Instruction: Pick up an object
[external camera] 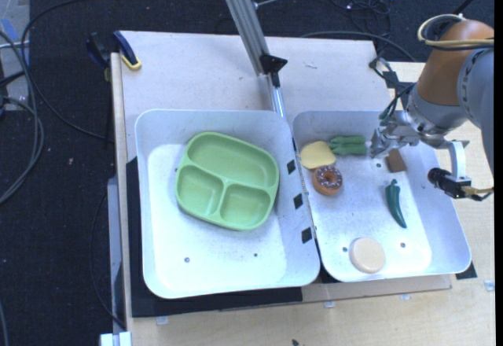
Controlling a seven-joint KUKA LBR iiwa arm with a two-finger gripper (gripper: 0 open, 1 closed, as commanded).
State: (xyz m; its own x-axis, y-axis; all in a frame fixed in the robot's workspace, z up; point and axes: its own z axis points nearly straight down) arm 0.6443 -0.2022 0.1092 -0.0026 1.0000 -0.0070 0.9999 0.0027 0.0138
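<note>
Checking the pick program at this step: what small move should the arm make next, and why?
Probably a short drop straight down onto the small brown block. The tool hangs over the right bin's far side, just above and beside that block, with nothing visibly gripped. The green leafy piece lies close on the other side, so a sideways shift seems riskier than a plain descent.

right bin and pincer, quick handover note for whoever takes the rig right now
Pincer: low over the back of the right bin; finger state can't be judged, nothing seen held.
Right bin: yellow piece, green leafy piece, donut, green pepper, cream round piece, small brown piece by the pincer.
Left bin: green divided plate.
Done: no pick visible.
Left: grasp and lift one object.
</note>
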